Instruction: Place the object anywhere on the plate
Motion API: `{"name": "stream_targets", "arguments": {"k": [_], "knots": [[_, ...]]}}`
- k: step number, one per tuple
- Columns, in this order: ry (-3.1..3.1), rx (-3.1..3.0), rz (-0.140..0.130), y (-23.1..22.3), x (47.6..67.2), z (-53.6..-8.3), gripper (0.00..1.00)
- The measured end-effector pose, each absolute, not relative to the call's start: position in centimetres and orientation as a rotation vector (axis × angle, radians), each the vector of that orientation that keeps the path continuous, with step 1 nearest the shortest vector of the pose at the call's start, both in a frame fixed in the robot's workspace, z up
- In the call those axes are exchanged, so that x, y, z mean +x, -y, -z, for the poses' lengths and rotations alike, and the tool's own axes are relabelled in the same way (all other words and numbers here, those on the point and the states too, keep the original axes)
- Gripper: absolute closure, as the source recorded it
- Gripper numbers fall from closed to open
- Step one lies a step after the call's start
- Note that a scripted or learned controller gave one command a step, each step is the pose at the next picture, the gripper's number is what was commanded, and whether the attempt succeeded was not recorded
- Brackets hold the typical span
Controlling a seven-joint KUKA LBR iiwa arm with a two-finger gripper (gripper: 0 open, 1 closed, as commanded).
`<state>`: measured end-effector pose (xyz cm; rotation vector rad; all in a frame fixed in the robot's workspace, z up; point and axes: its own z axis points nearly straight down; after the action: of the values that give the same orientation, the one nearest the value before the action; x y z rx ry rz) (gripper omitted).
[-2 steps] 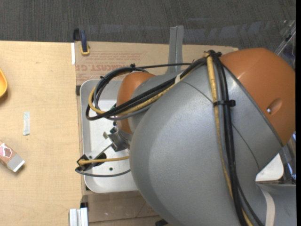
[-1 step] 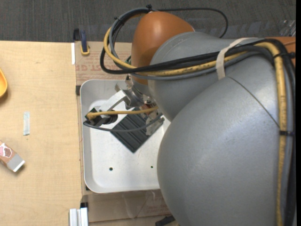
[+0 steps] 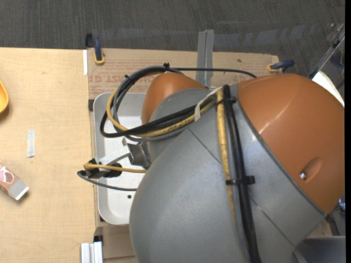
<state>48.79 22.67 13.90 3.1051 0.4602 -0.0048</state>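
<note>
The grey arm (image 3: 219, 190) with its orange bands covers most of the camera view, reaching from the right over the bins. Its wrist, wrapped in black and yellow cables (image 3: 126, 122), hangs over the left white bin (image 3: 107, 201). The gripper is hidden beneath the arm's body. The plate and the object to be placed are covered by the arm.
An orange item (image 3: 3, 97) pokes in at the left edge of the wooden bench (image 3: 44, 103). A small white strip (image 3: 30, 143) and a red-and-white packet (image 3: 12, 183) lie on the bench left of the bin. Blue clamps (image 3: 96, 48) hold the cardboard backing.
</note>
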Motion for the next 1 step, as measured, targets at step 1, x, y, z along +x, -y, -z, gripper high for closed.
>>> {"name": "stream_targets", "arguments": {"k": [1], "knots": [[-0.451, 3.104, 0.008, -22.39, 48.88, -14.75, 1.00]]}}
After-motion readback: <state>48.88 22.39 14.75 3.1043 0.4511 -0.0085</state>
